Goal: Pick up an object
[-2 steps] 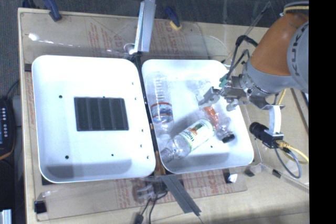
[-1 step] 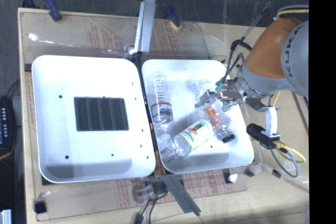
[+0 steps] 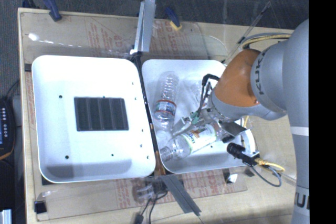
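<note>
The gripper [image 3: 202,120] is poised over the right bin [image 3: 184,68], touching the lower bottle [image 3: 190,145], whose long axis runs left-to-right, slightly tilted; finger state cannot be told.

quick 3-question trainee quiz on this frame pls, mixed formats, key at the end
1. True or false: both clear bottles lie in the right bin.
2. The dark ribbed panel sits in which bin? A) left bin B) right bin
3. Fill in: the gripper hangs over the ___ bin.

Key: 1 true. 2 A. 3 right.
</note>
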`<state>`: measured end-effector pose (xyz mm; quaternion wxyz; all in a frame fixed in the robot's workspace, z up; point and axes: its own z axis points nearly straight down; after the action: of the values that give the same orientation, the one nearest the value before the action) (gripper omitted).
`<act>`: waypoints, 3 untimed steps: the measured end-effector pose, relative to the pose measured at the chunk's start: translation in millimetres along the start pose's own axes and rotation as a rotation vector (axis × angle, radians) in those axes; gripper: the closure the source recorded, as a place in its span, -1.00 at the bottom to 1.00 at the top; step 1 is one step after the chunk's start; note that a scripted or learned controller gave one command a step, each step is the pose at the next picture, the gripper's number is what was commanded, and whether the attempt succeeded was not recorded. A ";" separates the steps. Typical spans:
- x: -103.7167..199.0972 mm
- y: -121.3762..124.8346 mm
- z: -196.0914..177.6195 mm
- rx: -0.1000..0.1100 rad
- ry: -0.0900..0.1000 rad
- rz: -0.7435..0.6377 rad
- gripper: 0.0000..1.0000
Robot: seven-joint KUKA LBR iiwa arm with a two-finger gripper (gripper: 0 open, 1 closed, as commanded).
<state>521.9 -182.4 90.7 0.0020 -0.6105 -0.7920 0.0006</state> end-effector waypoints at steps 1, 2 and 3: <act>-0.6 0.4 -10.1 0.000 -0.001 -0.003 1.00; -27.6 -2.5 -1.6 -0.004 -0.003 0.042 1.00; 50.4 65.4 -93.3 -0.004 -0.002 0.021 1.00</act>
<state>572.7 -117.1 183.9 0.0001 -0.6190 -0.7854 -0.0005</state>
